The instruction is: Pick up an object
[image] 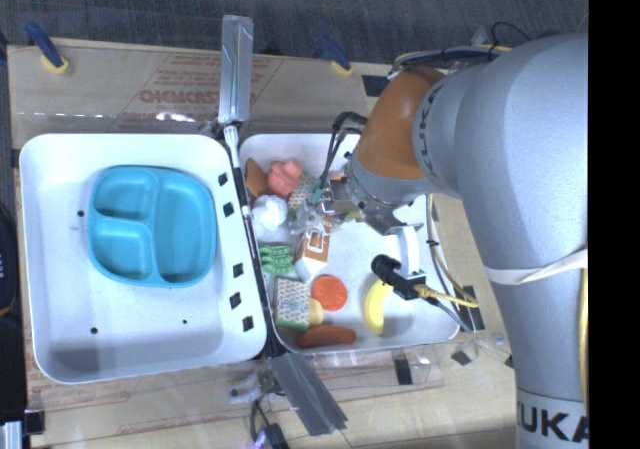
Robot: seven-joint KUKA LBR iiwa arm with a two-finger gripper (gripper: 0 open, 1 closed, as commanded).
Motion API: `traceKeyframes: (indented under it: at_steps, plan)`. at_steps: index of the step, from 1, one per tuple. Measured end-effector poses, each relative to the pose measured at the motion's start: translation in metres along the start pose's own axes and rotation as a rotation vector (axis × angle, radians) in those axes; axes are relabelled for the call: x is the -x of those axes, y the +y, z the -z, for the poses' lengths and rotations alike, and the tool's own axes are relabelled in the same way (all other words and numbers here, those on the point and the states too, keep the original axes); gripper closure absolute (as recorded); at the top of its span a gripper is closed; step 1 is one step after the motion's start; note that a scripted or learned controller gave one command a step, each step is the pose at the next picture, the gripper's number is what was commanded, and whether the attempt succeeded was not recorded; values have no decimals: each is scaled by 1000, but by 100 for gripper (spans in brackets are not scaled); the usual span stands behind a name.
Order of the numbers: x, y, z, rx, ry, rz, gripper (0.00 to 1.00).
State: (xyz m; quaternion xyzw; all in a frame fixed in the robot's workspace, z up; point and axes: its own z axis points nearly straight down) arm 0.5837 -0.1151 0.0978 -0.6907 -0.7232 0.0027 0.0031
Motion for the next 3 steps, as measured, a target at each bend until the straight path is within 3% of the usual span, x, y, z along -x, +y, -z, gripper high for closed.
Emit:
traceKeyframes:
  at_steps: [1, 2, 3]
  plan:
    - [-30, 31, 152, 4, -1, -87, 100]
    - [-23, 37, 221, 4, -2, -101, 100]
    - [-39, -28, 164, -1, -1, 2, 100]
